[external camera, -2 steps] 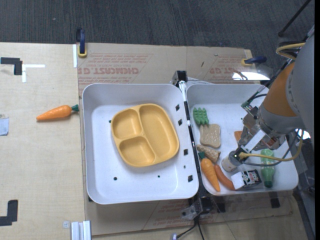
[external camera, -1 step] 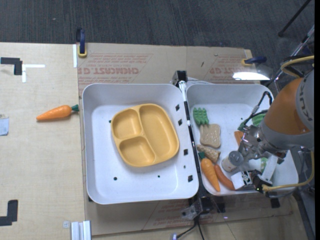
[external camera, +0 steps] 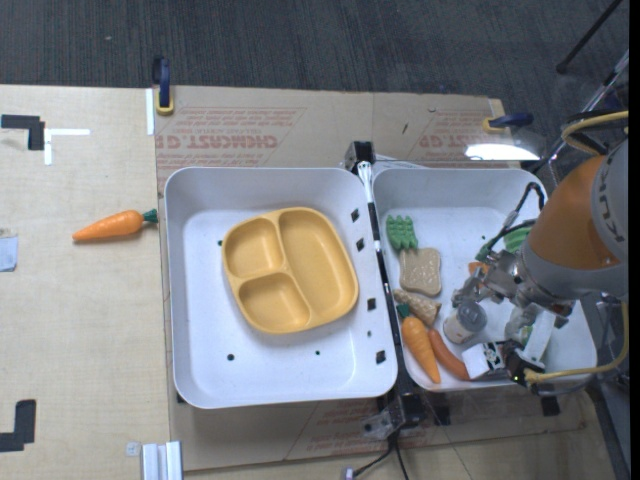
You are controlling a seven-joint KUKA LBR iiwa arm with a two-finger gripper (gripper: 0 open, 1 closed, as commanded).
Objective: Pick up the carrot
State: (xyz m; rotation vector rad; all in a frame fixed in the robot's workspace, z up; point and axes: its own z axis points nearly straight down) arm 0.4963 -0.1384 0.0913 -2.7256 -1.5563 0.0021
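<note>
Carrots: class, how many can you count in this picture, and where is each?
3: one carrot on the bench left of the bins; two, and, in the right bin. The arm may hide more.

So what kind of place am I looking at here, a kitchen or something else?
Most likely a robot lab test bench, not a kitchen. A grey and orange robot arm reaches over two white bins set on taped-down cardboard, and the food, like the carrot and the bread slice, looks like toys.

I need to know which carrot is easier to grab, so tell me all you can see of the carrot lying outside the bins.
The orange toy carrot with a green stub looks like smooth plastic. It lies flat on the bare wooden bench, left of the left white bin, tip pointing left, green end almost at the bin's rim. Nothing else touches it.
</note>
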